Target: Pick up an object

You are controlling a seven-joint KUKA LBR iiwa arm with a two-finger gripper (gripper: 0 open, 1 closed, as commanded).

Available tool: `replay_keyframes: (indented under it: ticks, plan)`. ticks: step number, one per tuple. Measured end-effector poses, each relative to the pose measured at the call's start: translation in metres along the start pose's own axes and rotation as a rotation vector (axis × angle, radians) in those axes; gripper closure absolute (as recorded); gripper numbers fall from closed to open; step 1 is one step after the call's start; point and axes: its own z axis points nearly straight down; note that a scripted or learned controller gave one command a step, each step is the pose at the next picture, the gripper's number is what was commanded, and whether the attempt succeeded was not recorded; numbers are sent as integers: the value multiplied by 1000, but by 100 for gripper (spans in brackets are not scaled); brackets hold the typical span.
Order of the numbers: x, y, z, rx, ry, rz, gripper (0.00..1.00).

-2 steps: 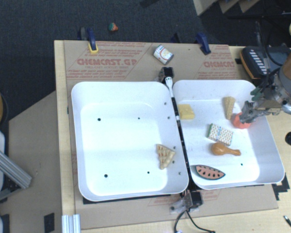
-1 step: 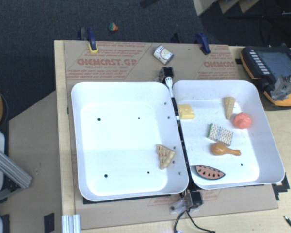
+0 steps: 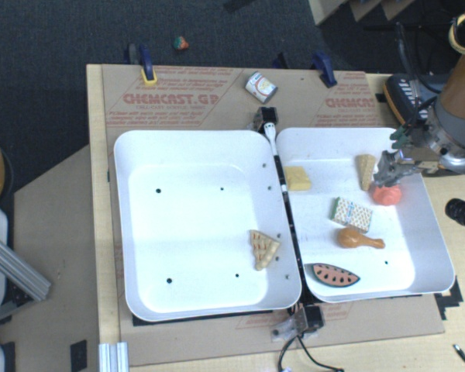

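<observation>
The right bin [image 3: 418,231] holds several toy foods: a yellow block [image 3: 297,178], a tan wedge [image 3: 365,169], a pink-red lump [image 3: 387,195], a checkered block [image 3: 352,214], an orange drumstick [image 3: 360,240] and a watermelon slice [image 3: 332,275]. In the left bin [image 3: 178,208], a tan pizza-like wedge [image 3: 263,248] lies near the right wall. My gripper [image 3: 387,172] hangs over the right bin's far right side, just above the pink-red lump and beside the tan wedge. Nothing shows as lifted off the bin floor.
A small white box [image 3: 260,87] lies on the board behind the bins. Blue clamps [image 3: 147,62] [image 3: 323,68] hold the board's back edge. A black clip [image 3: 267,118] sits at the top of the wall where the bins meet. The arm's grey body [image 3: 449,122] overhangs the right bin's far corner.
</observation>
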Motion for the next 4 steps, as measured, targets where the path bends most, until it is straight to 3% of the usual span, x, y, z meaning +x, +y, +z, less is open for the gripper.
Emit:
replay_keyframes:
  ticks: [1, 2, 3, 4]
  plan:
    - [-34, 7, -99, -21, -10, 8, 100]
    - [-104, -11, -88, -10, -8, 12, 100]
    - [-18, -24, -10, 1, 2, -2, 100]
    - [5, 6, -145, -26, -7, 0, 100]
